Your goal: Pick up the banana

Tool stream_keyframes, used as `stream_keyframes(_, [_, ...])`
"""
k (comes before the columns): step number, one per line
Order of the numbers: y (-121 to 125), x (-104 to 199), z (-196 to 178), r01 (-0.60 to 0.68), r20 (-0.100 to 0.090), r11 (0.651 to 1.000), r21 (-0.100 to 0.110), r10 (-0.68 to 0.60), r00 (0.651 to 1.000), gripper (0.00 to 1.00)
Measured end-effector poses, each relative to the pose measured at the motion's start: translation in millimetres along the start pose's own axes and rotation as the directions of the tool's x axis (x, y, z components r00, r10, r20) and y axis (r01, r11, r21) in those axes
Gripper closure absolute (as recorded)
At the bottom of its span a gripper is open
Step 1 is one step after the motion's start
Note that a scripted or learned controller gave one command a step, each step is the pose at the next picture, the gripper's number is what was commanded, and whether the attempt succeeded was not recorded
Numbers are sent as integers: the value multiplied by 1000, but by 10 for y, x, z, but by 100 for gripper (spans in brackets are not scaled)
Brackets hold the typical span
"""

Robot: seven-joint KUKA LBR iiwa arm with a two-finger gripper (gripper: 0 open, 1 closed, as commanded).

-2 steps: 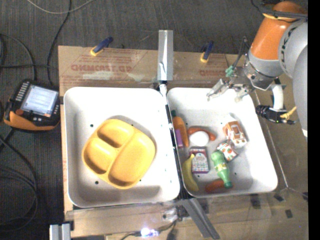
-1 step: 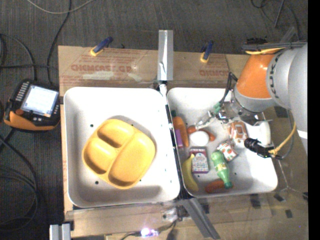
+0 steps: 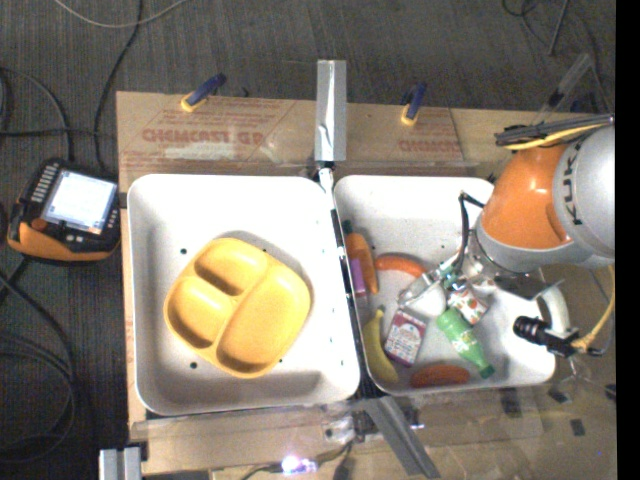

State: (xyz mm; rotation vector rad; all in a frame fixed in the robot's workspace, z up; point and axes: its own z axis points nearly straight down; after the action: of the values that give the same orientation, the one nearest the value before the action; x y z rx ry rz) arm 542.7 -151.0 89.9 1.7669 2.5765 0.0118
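Note:
The banana (image 3: pixel 374 348) is yellow and curved. It lies in the right bin (image 3: pixel 420 208) against the lower left wall, next to a white and pink carton (image 3: pixel 403 336). My gripper (image 3: pixel 436 282) hangs low over the middle of this bin, above and to the right of the banana and apart from it. The grey arm with its orange band (image 3: pixel 525 216) reaches in from the right. Nothing is visibly held.
Around the gripper lie a green bottle (image 3: pixel 463 333), a red item (image 3: pixel 438 375), an orange item (image 3: pixel 400 265) and an orange and purple tube (image 3: pixel 357 263). The left bin (image 3: pixel 150 208) holds a yellow divided plate (image 3: pixel 238 306). A teach pendant (image 3: pixel 65 213) sits at far left.

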Motion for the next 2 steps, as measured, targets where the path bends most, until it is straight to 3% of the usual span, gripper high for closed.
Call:
stream_keyframes(1, [250, 356, -1, 249, 3, 969, 5, -249, 969, 0])
stream_keyframes(2, [1041, 845, -975, 147, -4, 989, 6, -147, 989, 0])
